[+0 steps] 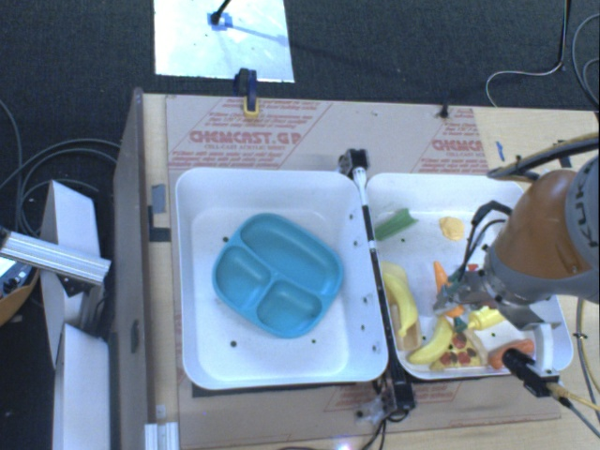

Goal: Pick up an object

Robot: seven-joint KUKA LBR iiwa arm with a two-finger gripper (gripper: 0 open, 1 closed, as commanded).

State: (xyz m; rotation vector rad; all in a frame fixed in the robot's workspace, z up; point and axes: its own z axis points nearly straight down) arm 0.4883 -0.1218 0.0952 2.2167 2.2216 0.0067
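The right bin (441, 184) holds several toy foods. A green piece (396, 222) and a yellow-orange slice (452, 228) lie near its far side. An orange carrot (440, 274) sits mid-bin, with a yellow banana (401, 293) along the left wall. A second banana (428, 345) and a small reddish piece (459, 350) lie at the near side. My gripper (455, 296) hangs low over the middle of this pile, just right of the carrot and beside a yellow piece (486, 319). The wrist hides what lies right under it.
The left bin (187, 251) holds a blue plate with three compartments (277, 275). A black clamp (354, 163) sits where the bins meet at the back. My arm (544, 242) covers the right bin's right side. An orange-red item (518, 350) lies at the near right corner.
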